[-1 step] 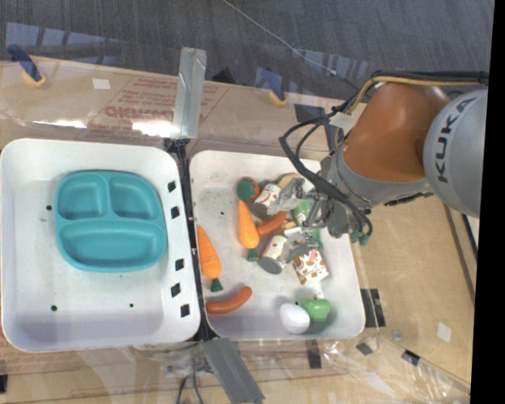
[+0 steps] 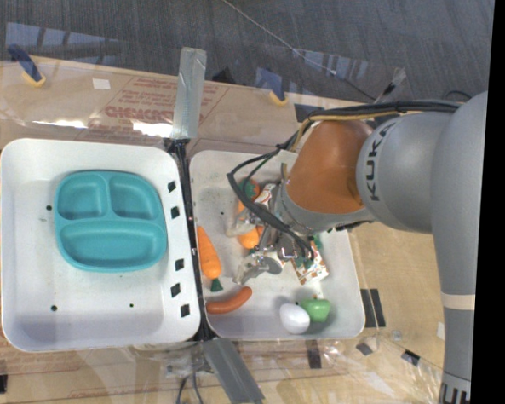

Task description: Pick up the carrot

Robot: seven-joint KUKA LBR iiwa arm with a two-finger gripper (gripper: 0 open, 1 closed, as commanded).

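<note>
An orange carrot (image 2: 208, 254) with a green stem end lies along the left wall of the right bin (image 2: 347, 290). My gripper (image 2: 259, 255) hangs low over the middle of that bin, to the right of the carrot and apart from it. Another small orange piece (image 2: 249, 236) sits just under the wrist, partly hidden. The arm's orange band (image 2: 327, 166) covers the bin's upper right.
A red-brown sausage (image 2: 229, 300) lies near the bin's front wall. A white egg (image 2: 295, 317) and a green piece (image 2: 317, 309) sit at the front right. A small printed packet (image 2: 311, 264) lies beside the gripper. The left bin (image 2: 19, 251) holds a teal divided plate (image 2: 111, 219).
</note>
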